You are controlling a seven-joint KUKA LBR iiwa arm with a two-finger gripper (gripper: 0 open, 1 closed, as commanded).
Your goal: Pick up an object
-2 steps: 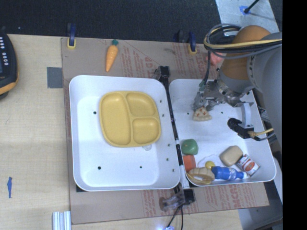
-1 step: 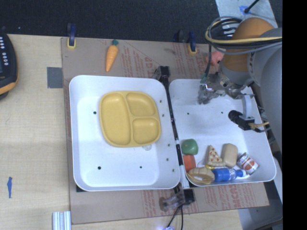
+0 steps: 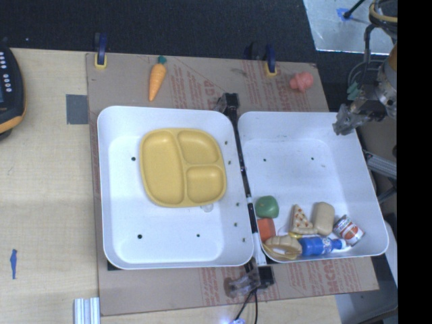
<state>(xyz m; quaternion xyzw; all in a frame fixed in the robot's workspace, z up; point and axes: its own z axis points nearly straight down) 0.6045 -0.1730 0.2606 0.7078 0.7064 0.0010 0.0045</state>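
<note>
The right bin [image 3: 297, 154] holds several small toy foods along its near edge: a green ball [image 3: 266, 206], an orange-red piece [image 3: 266, 228], a pizza slice [image 3: 301, 220], a beige bread piece [image 3: 324, 216], a red-and-white can [image 3: 348, 230], a blue bottle [image 3: 316, 247] and a tan bun [image 3: 282, 248]. The left bin [image 3: 121, 181] carries a yellow divided plate [image 3: 182, 166]. My gripper [image 3: 345, 121] hangs at the right bin's far right corner, well away from the toys, with nothing visible between its fingers.
A toy carrot [image 3: 156, 79] and a pink toy [image 3: 302, 81] lie on the cardboard behind the bins. Blue and yellow clamps [image 3: 270, 63] hold the cardboard's back edge. A black device [image 3: 10, 90] sits at the left edge of the bench.
</note>
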